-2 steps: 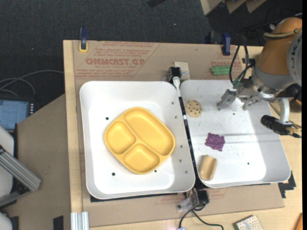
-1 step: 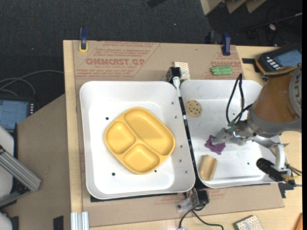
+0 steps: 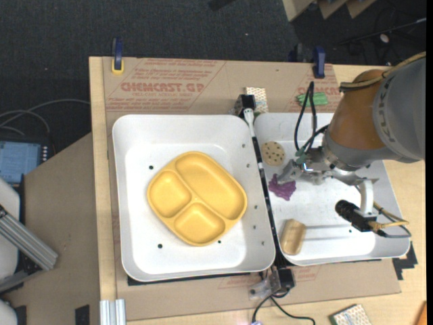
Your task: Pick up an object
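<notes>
In the camera view, we judged the step to be the approach. The end effector (image 3: 302, 168) hung low in the right bin (image 3: 318, 206), just beside the upper edge of a crumpled purple piece (image 3: 283, 188), the likeliest target. We could not tell whether it was released or clenched. The arm (image 3: 379, 117) reached in from the right, its wrist bent down toward the bin's left side. Next, we reckoned, it needed to centre over the piece and close. A perforated tan disc (image 3: 273, 152) lay near.
</notes>
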`<state>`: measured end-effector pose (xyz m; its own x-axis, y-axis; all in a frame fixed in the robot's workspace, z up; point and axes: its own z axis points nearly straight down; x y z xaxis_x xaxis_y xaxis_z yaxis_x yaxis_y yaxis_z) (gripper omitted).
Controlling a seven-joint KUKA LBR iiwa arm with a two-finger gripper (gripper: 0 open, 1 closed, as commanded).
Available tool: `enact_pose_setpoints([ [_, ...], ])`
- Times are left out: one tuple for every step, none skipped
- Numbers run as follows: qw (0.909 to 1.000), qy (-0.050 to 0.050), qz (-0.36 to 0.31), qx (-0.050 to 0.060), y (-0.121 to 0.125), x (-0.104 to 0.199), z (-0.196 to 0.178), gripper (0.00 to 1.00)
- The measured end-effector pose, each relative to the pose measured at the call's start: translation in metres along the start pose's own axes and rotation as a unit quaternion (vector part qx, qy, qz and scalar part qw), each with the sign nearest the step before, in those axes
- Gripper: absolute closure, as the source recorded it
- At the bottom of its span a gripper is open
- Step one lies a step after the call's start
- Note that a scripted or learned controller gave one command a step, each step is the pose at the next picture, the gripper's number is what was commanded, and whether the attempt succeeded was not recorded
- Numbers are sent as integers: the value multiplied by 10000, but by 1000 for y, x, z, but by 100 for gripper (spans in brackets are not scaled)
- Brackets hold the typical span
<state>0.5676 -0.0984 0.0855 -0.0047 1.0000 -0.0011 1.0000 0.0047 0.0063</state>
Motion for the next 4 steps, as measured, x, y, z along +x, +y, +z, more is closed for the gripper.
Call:
enact_pose_setpoints([
  [10000,1,27,-12,-1,-2,-11,100],
  [10000,3,28,-6,-1,-2,-10,0],
  [10000,-9,2,-34,104,0,0,0],
  [10000,-1,20,20,99,-3,1,0],
])
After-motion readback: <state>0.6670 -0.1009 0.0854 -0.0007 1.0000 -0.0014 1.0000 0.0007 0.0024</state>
